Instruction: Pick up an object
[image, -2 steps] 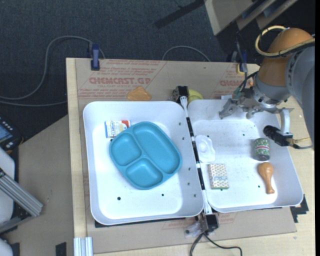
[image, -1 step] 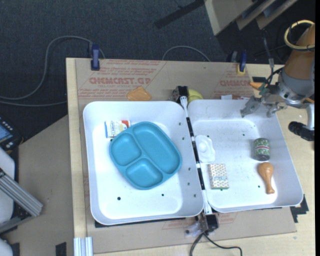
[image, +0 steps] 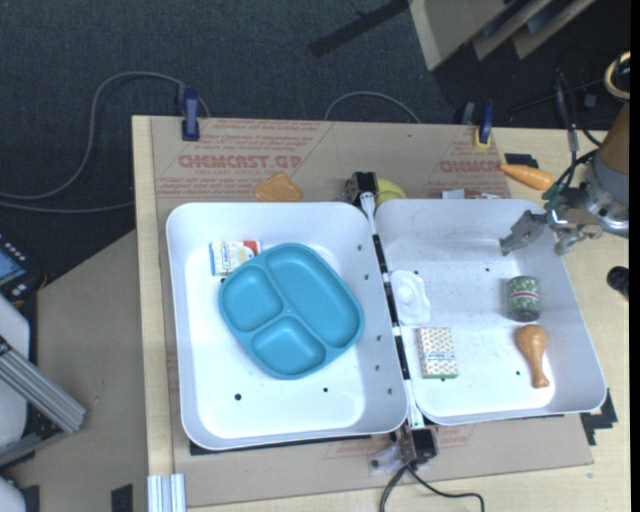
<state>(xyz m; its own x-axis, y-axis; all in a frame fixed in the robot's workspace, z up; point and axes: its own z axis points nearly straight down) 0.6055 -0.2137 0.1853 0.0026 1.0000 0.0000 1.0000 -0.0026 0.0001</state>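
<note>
**Hovering at the far edge of the right bin, nothing grabbed yet**

Hanging my gripper (image: 540, 228) over the far right part of the right bin (image: 470, 395), up near its back edge. Fingers look spread apart with nothing between them, so I'm holding zero right now. Makes sense to sit here: most of the small stuff is on this side, so it's a short drop to any of it.

Closest candidate is the little green roll (image: 523, 298), just toward the near side from my fingers, by the right edge. It looks like it's lying on its side, so it may roll if I nudge it. Right beside it, nearer the front corner, lies the orange drumstick toy (image: 533, 352). By the bin's left edge sit a white lump (image: 409, 293) and a patterned box (image: 437, 352).

The left bin (image: 200, 400) has a big blue divided plate (image: 290, 310) in the middle, with a small carton (image: 233, 255) touching its back-left edge. I'd guess the plate is too wide for me, so I'm staying right.
</note>
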